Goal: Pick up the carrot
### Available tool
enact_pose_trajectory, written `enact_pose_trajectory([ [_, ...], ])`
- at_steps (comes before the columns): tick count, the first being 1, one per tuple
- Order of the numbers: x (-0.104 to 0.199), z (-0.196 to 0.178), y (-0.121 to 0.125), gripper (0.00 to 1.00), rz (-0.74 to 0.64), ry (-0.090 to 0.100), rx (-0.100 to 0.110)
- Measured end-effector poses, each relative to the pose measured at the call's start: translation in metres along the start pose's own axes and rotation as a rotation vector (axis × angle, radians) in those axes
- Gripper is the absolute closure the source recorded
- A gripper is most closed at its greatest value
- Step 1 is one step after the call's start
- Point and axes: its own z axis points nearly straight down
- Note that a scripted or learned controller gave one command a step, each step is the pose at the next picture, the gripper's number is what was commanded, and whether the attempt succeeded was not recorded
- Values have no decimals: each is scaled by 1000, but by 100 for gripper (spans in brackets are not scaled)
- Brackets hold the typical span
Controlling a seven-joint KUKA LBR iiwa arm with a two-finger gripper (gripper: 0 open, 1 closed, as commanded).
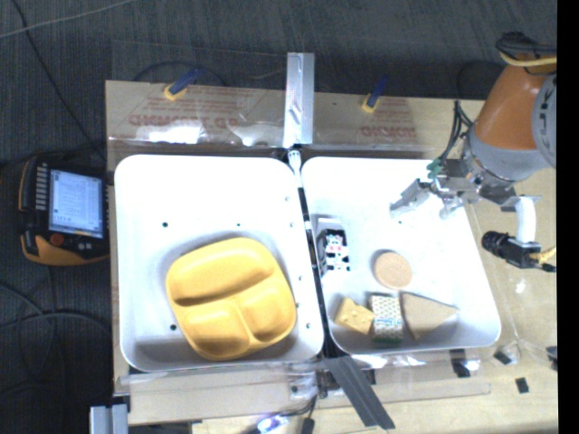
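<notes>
1. Setting: a robotics lab or test cell.
2. Evidence, bench: a bench (154,98) carries two shallow white bins, the left bin (145,188) and the right bin (362,174), set side by side.
3. Evidence, arm: an industrial arm (516,120), grey with an orange band, reaches in from the right.
4. Evidence, controls: a handheld control pendant (63,208) with a lit screen lies on the dark carpet (54,61) to the left.
5. Evidence, cabling: a loose cable (109,7) runs across the floor at the far side.
</notes>
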Motion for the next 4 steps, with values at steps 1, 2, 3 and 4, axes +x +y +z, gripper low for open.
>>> enact_pose_trajectory([
  [1, 43, 15, 24, 0, -227, -2, -1],
  [2, 44, 6, 25, 100, -228, 0, -1],
  [3, 65, -109, -36, 100, -262, -3, -2],
  [4, 66, -118, -36, 100, -264, -2, -2],
])
